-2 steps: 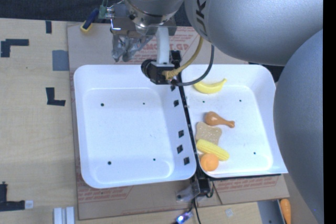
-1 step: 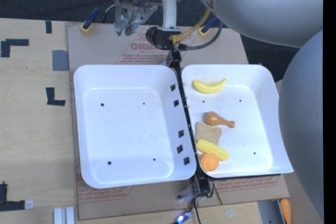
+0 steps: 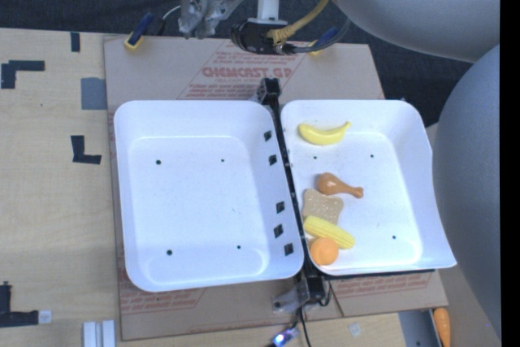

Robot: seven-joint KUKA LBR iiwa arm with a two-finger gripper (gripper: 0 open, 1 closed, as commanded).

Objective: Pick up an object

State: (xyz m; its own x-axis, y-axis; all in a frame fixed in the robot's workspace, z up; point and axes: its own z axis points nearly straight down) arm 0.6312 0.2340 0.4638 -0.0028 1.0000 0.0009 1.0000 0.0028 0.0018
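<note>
The left bin (image 3: 195,199) of the 2 sits on the desk (image 3: 49,175) with its floor bare. The hand (image 3: 203,12) hangs above the far edge of the desk, beyond the left bin's back rim; whether it is spread or pressed together I cannot tell. The right bin (image 3: 390,175) holds 5 toy foods along its left side: a banana (image 3: 323,132) lying crosswise, then a drumstick (image 3: 337,187), a bread slice (image 3: 322,206), a corn cob (image 3: 329,232) and an orange (image 3: 324,253). All lie toward the camera and right of the hand; the banana looks nearest.
</note>
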